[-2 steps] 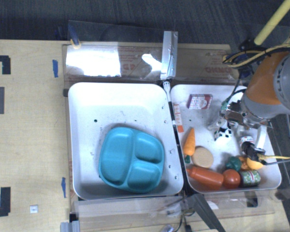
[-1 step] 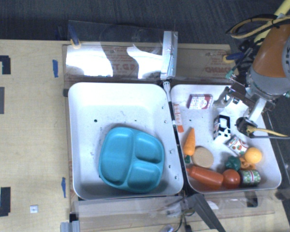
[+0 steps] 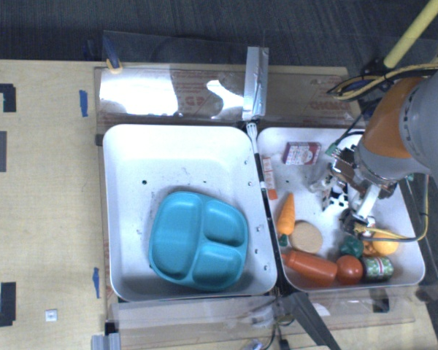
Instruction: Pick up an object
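The jaws [image 3: 354,208] hang low in the right bin [image 3: 416,272]; whether they are spread or pressed together cannot be told. Just below them lie a green-topped toy [image 3: 350,246], a yellow piece [image 3: 384,246], a tomato [image 3: 349,269] and a red sausage [image 3: 307,266]. Left sit a tan disc [image 3: 306,236] and carrot [image 3: 285,215]. Up-left lies a red packet [image 3: 301,153], its print unreadable.

One fixed camera looks down at a slant on both the left bin [image 3: 124,159] and right bin [image 3: 409,268].
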Motion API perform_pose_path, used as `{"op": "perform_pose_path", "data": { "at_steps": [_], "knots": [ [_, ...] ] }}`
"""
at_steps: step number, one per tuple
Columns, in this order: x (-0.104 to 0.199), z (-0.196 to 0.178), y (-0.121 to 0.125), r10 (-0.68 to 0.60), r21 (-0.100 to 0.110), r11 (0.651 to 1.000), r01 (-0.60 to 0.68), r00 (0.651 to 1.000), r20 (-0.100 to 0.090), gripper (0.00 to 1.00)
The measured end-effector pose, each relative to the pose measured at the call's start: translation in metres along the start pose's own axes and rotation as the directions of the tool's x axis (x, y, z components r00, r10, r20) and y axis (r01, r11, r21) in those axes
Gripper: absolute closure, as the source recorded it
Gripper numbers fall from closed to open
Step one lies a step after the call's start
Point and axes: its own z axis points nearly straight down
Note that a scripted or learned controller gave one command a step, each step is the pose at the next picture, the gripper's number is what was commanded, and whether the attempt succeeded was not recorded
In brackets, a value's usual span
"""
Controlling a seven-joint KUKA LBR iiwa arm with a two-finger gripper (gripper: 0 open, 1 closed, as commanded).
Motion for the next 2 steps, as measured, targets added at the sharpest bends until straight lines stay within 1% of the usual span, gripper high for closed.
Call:
{"op": "perform_pose_path", "data": {
  "at_steps": [1, 2],
  "knots": [
    [0.0, -0.01, 0.0, 0.001, 0.0, 1.0, -0.001, 1.0, 0.0, 1.0],
    [0.039, -0.115, -0.053, -0.191, 0.001, 0.982, 0.191, 0.982, -0.002, 1.0]
  ]
}}
